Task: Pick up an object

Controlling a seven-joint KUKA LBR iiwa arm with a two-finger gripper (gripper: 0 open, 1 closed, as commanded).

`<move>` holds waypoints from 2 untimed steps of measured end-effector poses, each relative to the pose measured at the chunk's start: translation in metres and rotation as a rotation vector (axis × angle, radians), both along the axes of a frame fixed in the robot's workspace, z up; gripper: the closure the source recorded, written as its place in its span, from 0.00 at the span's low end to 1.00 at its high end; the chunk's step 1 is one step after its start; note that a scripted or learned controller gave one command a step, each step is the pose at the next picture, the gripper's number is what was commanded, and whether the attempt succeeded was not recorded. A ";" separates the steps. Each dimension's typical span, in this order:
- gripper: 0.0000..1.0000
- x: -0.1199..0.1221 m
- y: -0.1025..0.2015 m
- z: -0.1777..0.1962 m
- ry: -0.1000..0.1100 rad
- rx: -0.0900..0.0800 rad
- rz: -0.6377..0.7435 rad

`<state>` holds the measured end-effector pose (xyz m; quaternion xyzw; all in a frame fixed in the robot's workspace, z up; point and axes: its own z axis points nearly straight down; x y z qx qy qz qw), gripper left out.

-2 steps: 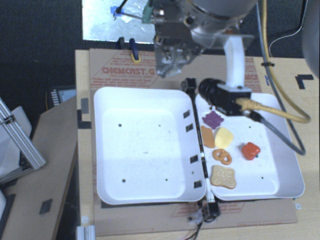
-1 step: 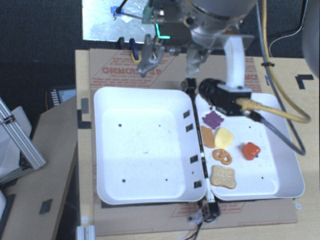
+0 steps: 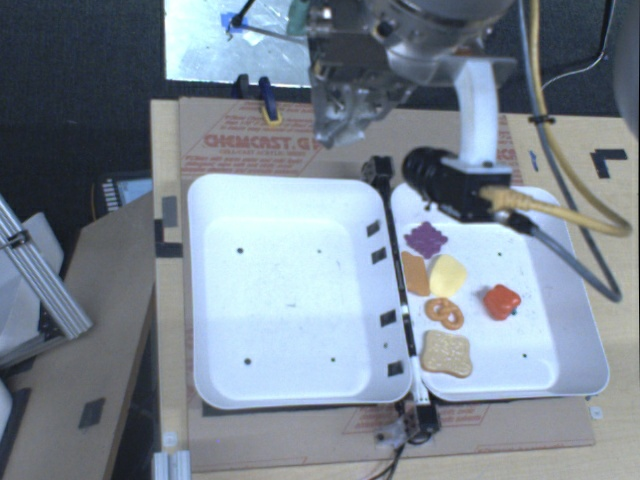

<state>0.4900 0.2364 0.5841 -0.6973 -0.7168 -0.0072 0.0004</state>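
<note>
Brown bench board (image 3: 250, 143) carries two bins; small food pieces crowd right white bin (image 3: 560, 348), easy reach. Gripper (image 3: 340, 128) raised above; grip state unclear.

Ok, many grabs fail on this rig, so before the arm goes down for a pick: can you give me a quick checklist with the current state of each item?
1. Items to pick present: ok. Purple piece, yellow piece, red piece, pretzel and cracker lie in the right bin.
2. Red piece apart from the others: ok.
3. Yellow piece free of neighbours: not ok, an orange piece touches it.
4. Gripper above the right bin: not ok, it hangs over the bench behind the left bin.
5. Jaws open: cannot tell.
</note>
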 end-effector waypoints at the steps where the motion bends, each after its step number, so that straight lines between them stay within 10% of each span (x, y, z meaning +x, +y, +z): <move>1: 0.00 0.000 0.000 0.000 0.001 -0.001 0.001; 2: 1.00 0.000 0.000 0.011 -0.001 0.001 0.005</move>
